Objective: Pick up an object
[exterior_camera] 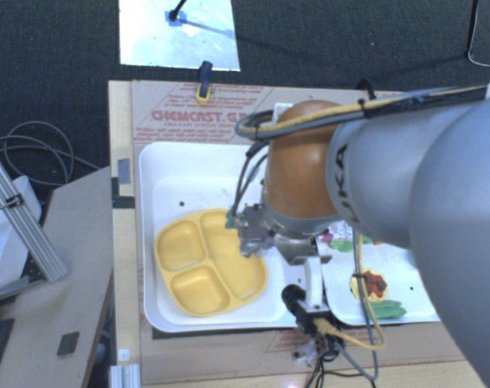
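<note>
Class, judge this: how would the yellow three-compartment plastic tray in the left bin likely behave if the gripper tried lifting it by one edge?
The yellow three-compartment plastic tray looks thin and moulded, so probably light and fairly stiff. Lying flat in the left white bin, it seems unlikely to roll. Its wide, shallow shape would likely tilt if lifted by one rim, and its smooth surface might slip.

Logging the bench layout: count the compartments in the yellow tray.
3. In the yellow tray, lying in the left bin: one compartment upper left, one at the bottom, one long on the right, partly under the arm, which may hide more.
</note>
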Tool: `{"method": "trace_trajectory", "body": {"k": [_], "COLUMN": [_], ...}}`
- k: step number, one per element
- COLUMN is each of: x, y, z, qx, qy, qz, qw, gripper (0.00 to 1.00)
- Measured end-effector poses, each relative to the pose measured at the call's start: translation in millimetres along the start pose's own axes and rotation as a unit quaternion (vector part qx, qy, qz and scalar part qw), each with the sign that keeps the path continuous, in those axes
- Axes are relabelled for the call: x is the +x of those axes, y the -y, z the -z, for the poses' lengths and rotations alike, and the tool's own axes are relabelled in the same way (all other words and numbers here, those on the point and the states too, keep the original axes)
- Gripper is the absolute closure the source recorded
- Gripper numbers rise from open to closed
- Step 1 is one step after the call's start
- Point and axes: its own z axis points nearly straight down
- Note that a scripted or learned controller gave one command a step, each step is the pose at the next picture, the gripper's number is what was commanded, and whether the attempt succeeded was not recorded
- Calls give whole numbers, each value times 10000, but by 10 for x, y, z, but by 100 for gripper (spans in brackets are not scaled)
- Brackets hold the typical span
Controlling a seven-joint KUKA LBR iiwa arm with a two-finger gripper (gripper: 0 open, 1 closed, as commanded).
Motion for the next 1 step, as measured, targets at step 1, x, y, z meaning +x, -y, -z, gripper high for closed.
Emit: {"method": "trace_trajectory", "body": {"k": [1], "x": [-575], "y": [-915], "z": [438], "qx": [-115], "qy": [0], "qz": [-57], "qw": [9999], "gripper": [100]}}
